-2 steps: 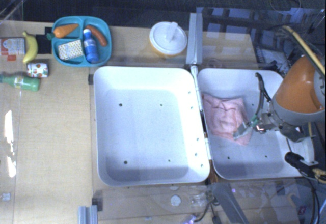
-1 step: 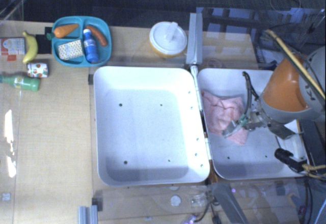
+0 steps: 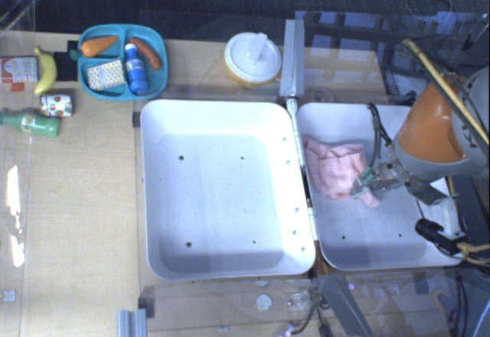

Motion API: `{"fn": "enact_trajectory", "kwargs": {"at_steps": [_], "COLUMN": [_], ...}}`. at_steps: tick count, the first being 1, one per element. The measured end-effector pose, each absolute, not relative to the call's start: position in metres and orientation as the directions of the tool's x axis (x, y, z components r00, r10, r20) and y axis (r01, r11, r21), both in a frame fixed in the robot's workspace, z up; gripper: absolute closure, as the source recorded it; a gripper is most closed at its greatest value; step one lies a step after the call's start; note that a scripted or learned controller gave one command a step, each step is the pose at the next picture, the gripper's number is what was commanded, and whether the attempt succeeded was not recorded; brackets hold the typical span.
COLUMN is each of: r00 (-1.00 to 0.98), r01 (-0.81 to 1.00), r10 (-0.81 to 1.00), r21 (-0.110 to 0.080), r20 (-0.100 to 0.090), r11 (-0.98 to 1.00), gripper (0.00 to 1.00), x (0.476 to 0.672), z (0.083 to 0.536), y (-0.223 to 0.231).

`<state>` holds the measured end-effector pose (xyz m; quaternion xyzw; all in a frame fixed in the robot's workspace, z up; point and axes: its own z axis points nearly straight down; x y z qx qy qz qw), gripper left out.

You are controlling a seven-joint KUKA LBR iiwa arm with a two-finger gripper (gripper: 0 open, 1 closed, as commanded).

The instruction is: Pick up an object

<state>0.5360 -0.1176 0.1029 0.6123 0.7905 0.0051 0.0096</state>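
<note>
A crumpled pink cloth (image 3: 334, 167) lies in the right bin (image 3: 367, 240), against its left wall. My gripper (image 3: 366, 181) is down in that bin at the cloth's right edge, with its tip touching or overlapping the fabric. The grey arm with its orange band (image 3: 430, 127) comes in from the right above it. The cloth's lower right corner is partly hidden by the gripper.
The left bin (image 3: 222, 190) sits beside the right one, divided by a metal rail (image 3: 295, 136). Behind the bins are a yellow lidded bowl (image 3: 253, 58) and a blue tray of toy food (image 3: 122, 61). A banana (image 3: 46, 71), a can and a green bottle lie far left.
</note>
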Motion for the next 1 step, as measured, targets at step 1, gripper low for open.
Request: {"fn": "enact_trajectory", "kwargs": {"at_steps": [1], "r00": [-0.282], "r01": [0.959], "r10": [0.959], "r21": [0.005], "r20": [-0.002], "r11": [0.282], "gripper": [1.00], "x": [0.6505], "z": [0.1862], "y": [-0.0456]}}
